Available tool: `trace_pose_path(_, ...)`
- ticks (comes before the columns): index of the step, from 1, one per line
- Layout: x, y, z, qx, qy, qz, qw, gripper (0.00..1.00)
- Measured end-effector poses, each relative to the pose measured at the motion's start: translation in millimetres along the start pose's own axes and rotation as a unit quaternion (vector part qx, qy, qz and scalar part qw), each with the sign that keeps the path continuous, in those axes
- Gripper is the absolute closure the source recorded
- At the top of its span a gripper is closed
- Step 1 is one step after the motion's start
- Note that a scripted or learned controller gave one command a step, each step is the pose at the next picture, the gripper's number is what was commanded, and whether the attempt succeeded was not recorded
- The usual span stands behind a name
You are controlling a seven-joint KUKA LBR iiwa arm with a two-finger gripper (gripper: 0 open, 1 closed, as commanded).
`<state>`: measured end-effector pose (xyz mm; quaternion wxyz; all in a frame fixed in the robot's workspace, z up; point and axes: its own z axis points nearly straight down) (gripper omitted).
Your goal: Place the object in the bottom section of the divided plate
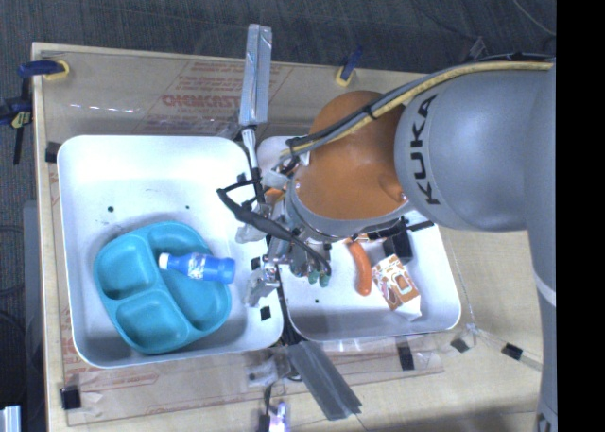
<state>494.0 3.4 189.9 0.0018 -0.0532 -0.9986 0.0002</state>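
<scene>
Setting: two shallow white bins are seen side by side on a wooden bench (492, 345), with dark flooring across the upper part of the frame.
Object: a small bottle (197, 267) with a blue cap and a white label is seen lying on its side in the lower left of the frame, resting on the divided plate (156, 321), across the ridge between the upper sections and reaching into the right-hand one.
Plate: a blue plate with three sections is set in the left bin (85, 165); its bottom section, nearest the lower edge of the frame, is not yet occupied.
Gripper: the gripper (269, 274) is seen at the centre of the frame, above the wall shared by the two bins, just right of the bottle's cap and apart from it.
Jaws: nothing is seen held between them; how far open they are cannot be told.
Right bin: an orange carrot-like item (361, 267) and a small printed packet (397, 285) are seen lying beside each other in the right bin (378, 326).
Step in hand: judged as the approach to a grasp, the bottle being on the plate but outside the target section.
Next move: the gripper would need to be carried left over the bottle, lowered and closed across its body, and the bottle then shifted down-frame into the bottom section.
</scene>
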Motion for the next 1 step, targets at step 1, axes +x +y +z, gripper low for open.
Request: trace_pose_path(1,-51.4,-23.4,-0.5,0.0,-0.002,-0.162,0.9868,0.0)
